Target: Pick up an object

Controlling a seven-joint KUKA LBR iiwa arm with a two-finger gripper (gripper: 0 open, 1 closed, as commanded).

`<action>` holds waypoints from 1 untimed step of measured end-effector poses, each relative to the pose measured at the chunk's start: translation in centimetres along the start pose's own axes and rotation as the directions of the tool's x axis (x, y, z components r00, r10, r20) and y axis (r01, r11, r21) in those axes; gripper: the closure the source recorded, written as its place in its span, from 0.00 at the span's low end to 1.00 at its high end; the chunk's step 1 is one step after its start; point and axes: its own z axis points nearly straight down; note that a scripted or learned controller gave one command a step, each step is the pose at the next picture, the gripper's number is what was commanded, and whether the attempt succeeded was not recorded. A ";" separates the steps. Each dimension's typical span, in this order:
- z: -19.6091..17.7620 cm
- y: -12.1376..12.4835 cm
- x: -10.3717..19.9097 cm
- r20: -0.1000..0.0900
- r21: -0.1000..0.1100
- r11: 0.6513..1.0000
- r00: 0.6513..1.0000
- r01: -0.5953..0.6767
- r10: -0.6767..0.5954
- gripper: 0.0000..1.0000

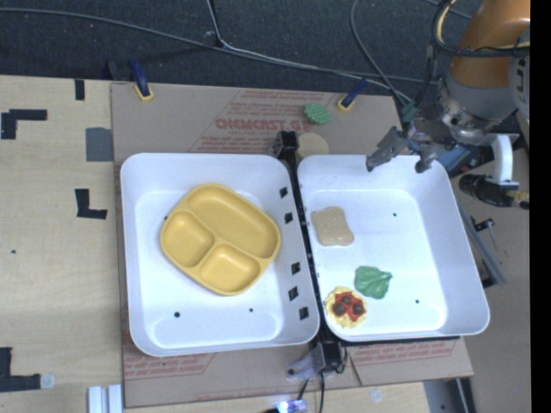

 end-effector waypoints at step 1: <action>-0.8 0.2 0.0 0.002 -0.013 1.000 1.000 0.003 -0.003 0.00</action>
